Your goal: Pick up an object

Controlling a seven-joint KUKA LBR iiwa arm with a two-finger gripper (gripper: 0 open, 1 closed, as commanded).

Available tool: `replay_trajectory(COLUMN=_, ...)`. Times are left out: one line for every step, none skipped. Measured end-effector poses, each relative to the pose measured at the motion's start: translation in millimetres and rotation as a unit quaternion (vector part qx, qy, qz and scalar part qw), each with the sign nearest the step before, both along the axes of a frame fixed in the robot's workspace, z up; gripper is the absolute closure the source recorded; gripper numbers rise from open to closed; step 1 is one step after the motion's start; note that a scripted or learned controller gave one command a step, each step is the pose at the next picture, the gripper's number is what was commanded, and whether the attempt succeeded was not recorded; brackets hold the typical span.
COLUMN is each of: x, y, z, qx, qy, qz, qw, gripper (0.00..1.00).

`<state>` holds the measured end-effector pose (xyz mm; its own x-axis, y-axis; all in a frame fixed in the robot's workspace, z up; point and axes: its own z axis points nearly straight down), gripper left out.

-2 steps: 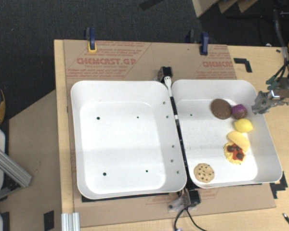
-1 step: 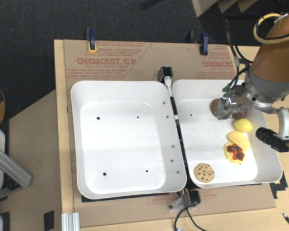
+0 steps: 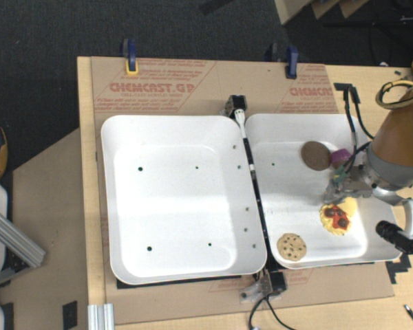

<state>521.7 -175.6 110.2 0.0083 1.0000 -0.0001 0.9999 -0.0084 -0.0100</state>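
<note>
The gripper (image 3: 343, 186) hangs right over the yellow toy (image 3: 336, 218), almost touching its top edge, but I cannot tell its grip state.

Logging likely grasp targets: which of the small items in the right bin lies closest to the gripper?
The yellow and red item, directly below the gripper; the brown disc and cookie lie farther.

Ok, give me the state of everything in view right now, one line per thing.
Left bin: flat on the bench, bare white floor.
Right bin: flat, holds four items.
Brown disc: lying in the right bin, touching the purple item.
Purple item: in the right bin, partly behind the arm.
Cookie: lying flat near the front rim, apart from the rest.
Yellow-red item: lying just below the tool.
Tool: low over the right bin, grip unclear.
</note>
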Motion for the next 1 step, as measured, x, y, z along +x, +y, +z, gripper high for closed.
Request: replay_trajectory(x=-36.3, y=-50.4, z=-19.9, qx=0.0, qy=-0.012, qz=0.002, qw=0.9999, gripper=1.0)
